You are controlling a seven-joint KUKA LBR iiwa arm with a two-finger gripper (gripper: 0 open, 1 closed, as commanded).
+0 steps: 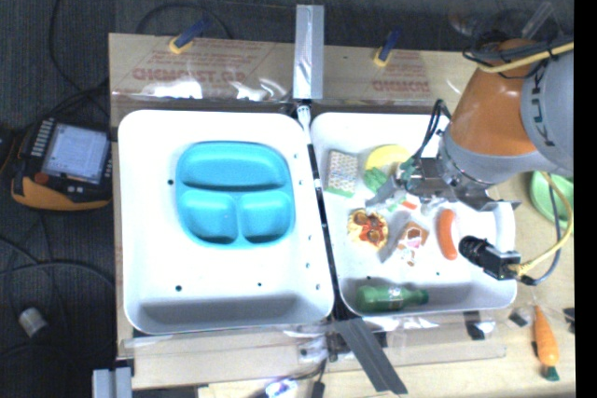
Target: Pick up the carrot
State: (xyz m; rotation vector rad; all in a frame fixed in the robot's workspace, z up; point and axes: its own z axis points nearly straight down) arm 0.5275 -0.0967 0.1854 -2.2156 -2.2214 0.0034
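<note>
A small orange carrot [448, 233] lies lengthwise in the right-hand shallow white bin [347, 295], at the centre right of the frame, just right of a pizza-slice toy [369, 226] and a pale flat piece [409, 240]. The grey arm with its orange band [490, 121] reaches in from the upper right, its pincer [403, 186] hovering to the carrot's upper left, beside a yellow rounded toy [385, 156]; whether the pincer is released or clenched cannot be told. A green bottle [392, 297] rests along the bin's lower wall. The left bin [140, 228] holds a blue divided tray [233, 191]. With neighbours crowding in, a descent off-centre could catch the pale piece or nudge the carrot aside.
</note>
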